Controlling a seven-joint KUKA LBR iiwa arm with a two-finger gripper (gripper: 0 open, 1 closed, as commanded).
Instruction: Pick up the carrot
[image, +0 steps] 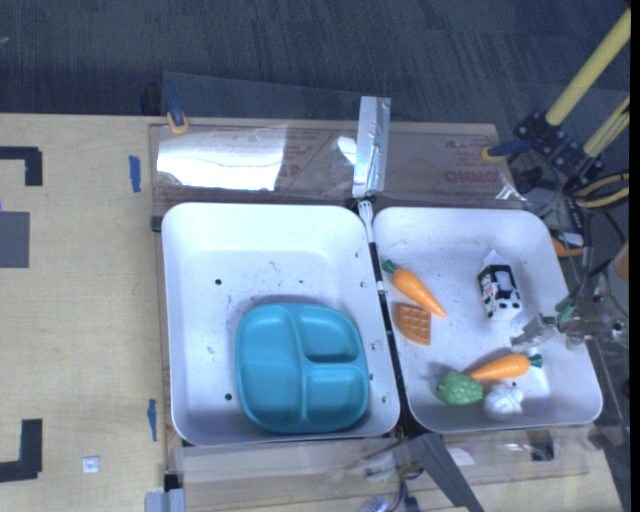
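Two orange carrots lie in the right bin (470, 228). One carrot (414, 288) with a green top lies near the bin's left wall, pointing down-right. The second carrot (499, 368) lies lower, toward the front right, with its green end to the right. My gripper (540, 331) reaches in over the bin's right rim, just above and to the right of that second carrot. I see nothing held in it.
Also in the right bin are a waffle piece (413, 323), a black-and-white cow toy (497, 290), a green vegetable (459, 389) and a small white item (505, 401). The left bin (200, 250) holds a teal divided plate (300, 367). Cables and a yellow pole (590, 70) stand at the far right.
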